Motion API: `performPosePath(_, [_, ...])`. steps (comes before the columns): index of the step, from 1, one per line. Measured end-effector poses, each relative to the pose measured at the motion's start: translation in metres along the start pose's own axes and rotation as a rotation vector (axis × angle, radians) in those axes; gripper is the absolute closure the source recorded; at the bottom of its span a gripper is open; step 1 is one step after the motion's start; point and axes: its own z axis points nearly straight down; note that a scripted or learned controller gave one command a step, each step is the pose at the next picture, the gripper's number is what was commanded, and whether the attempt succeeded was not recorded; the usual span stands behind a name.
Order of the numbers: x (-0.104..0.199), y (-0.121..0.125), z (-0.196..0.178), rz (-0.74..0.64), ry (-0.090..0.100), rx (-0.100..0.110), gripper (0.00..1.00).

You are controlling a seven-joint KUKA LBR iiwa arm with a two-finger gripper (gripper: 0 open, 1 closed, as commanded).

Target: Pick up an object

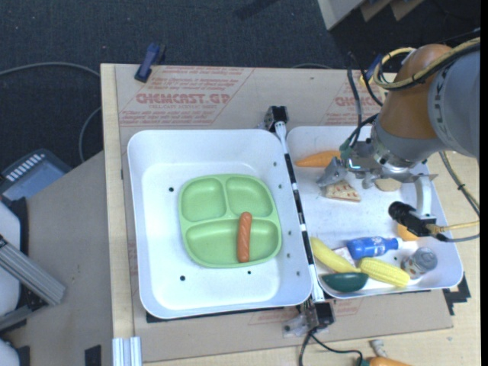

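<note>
My gripper (352, 179) hangs low over the back left part of the right bin (450, 277), open, with nothing between its fingers. Just under and in front of it lies a tan triangular wedge of food (343, 194). An orange carrot (317, 159) lies just behind the gripper, by the bin's back left corner. At the front of the bin are a banana (329, 255), a corn cob (385, 272), a blue bottle (371, 246), a dark green bowl-like piece (345, 282) and a small grey object (422, 261).
The left bin (149, 204) holds a green divided plate (206, 204) with a sausage (244, 236) lying in its front compartment. The grey arm with its orange band (415, 97) reaches in over the right bin's back right.
</note>
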Motion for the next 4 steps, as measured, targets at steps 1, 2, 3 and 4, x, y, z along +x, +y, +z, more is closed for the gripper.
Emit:
performPosePath(1, [-0.008, -0.01, 0.034, 0.0, 0.0, 0.001, 0.0])
performPosePath(2, [-0.044, 0.019, 0.051, 0.0, -0.002, -0.003, 0.0])
performPosePath(3, [-0.043, 0.02, 0.041, -0.001, -0.003, -0.006, 1.0])
performPosePath(4, [0.036, -0.006, -0.049, -0.002, 0.001, -0.004, 1.0])
